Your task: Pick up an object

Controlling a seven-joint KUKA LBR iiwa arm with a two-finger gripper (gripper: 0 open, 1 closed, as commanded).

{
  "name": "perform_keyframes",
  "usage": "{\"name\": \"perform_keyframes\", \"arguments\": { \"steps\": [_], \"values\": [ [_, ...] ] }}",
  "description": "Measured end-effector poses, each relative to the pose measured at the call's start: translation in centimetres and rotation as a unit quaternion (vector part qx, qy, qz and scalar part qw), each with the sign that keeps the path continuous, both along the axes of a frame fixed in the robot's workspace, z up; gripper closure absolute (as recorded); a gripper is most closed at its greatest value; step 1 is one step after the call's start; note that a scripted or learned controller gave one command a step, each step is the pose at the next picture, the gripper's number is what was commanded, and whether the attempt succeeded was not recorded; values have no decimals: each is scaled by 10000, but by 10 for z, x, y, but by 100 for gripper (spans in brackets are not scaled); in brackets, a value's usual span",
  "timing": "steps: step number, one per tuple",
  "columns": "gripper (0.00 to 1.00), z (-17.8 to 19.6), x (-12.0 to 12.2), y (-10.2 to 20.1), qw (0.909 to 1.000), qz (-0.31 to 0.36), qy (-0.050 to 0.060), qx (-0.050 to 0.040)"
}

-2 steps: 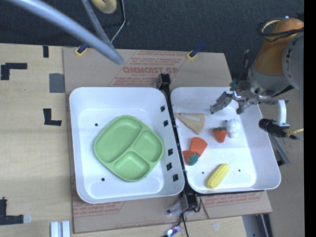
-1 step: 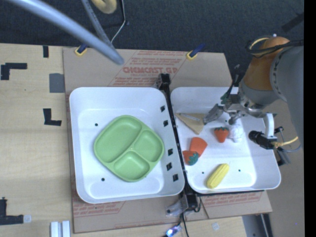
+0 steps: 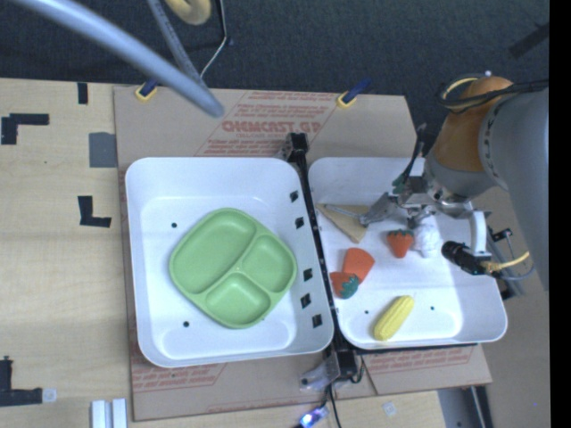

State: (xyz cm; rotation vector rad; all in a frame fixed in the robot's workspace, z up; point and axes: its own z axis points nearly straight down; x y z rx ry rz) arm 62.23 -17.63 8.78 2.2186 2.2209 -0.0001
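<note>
Small red-orange toy [image 3: 401, 242], maybe a strawberry, lying in the right bin [image 3: 464, 326], just beside a crumpled white thing [image 3: 426, 236] to its right. Directly above it, the gripper [image 3: 406, 210], lowered into the bin; dark fingers seemingly spread, one reaching left, yet too blurred to say how wide, so cannot tell. Nothing visibly caught between them. Touching the toy or just clear of it: also cannot tell.

Further out in the same bin: tan wedge [image 3: 343, 219] to the left, near the divider; orange carrot [image 3: 353, 269] nearer and left, with green at its end; yellow corn [image 3: 393, 316] nearest, well apart from the rest. In the left bin [image 3: 147, 203], a green sectioned plate [image 3: 233, 267], well apart from the gripper.

Likely risks, as judgement:
- Closing on the white thing along with the toy, or instead of it, given how close together.
- Pinching the toy off-centre and squirting it sideways, a small rounded shape giving little to grip.
- Left finger catching the wedge's tip.
- Fingertips pressing into the bin floor and closing above the toy, coming up bare.
</note>
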Motion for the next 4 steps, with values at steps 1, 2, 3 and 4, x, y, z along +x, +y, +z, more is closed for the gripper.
{"name": "perform_keyframes", "arguments": {
  "steps": [1,2,3,4],
  "values": [
    [100,12,1,1,10000,9,-17,0],
    [100,69,-4,-5,10000,-2,-1,6],
    [100,131,0,-7,10000,4,-8,4],
    [100,180,-4,2,10000,7,-7,6]
  ]
}}
